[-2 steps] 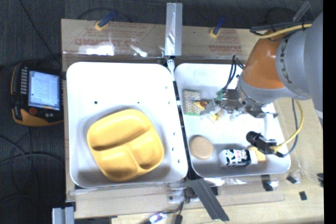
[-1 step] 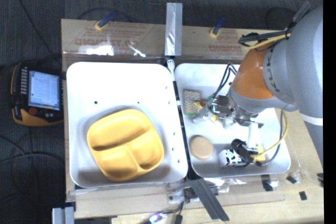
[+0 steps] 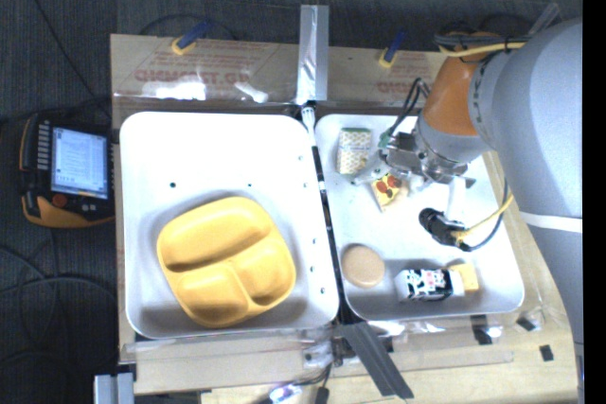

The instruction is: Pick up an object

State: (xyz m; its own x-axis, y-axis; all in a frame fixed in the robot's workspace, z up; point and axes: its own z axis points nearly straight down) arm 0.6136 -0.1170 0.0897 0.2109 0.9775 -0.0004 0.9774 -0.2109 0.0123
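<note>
The gripper is lowered into the right bin, just beside the red-and-yellow toy. Whether the jaws are parted cannot be told. A centred, straight-down approach is advised before closing.

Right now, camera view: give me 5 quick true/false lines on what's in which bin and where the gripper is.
1. The yellow divided tray lies in the left bin. True.
2. The round tan disc lies in the left bin. False: it lies in the right bin, near its front left corner.
3. The gripper is over the right bin, close to the small red and yellow item. True.
4. The black and white spotted toy sits at the back of the right bin. False: it lies near the front edge.
5. The checkered packet lies in the back of the right bin. True.
</note>
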